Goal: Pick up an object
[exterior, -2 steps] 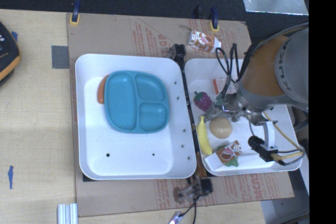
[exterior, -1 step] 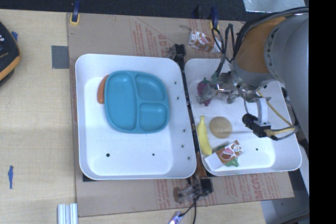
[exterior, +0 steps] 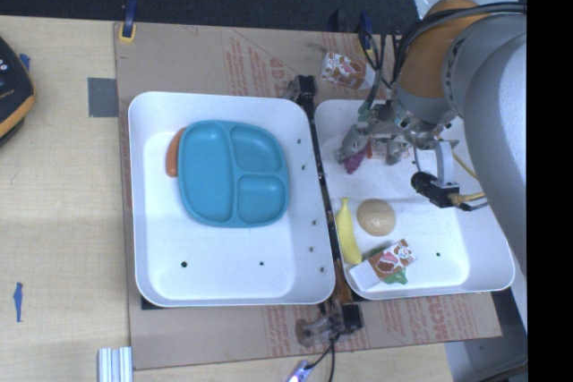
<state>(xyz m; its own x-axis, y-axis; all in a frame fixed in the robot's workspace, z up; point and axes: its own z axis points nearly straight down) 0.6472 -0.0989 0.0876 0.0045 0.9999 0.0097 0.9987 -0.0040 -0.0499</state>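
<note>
While your arm (exterior: 483,58) reaches in from the right, its gripper (exterior: 376,143) hangs low over the right bin's (exterior: 474,268) far end, above a purple item (exterior: 355,160); you cannot tell its grip. Nearer lie a banana (exterior: 346,233), a tan ball (exterior: 376,216) and a packet (exterior: 391,262). A blue tray (exterior: 235,173) sits in the left bin (exterior: 224,268).

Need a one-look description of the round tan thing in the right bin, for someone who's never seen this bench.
Take the right bin, the one the grey arm reaches into. In its lower half, beside the yellow banana lying along the bin's left wall, sits the tan ball. It is the only plain round item there: the banana is long and yellow, and the packet just below it is flat with red and white print.
</note>
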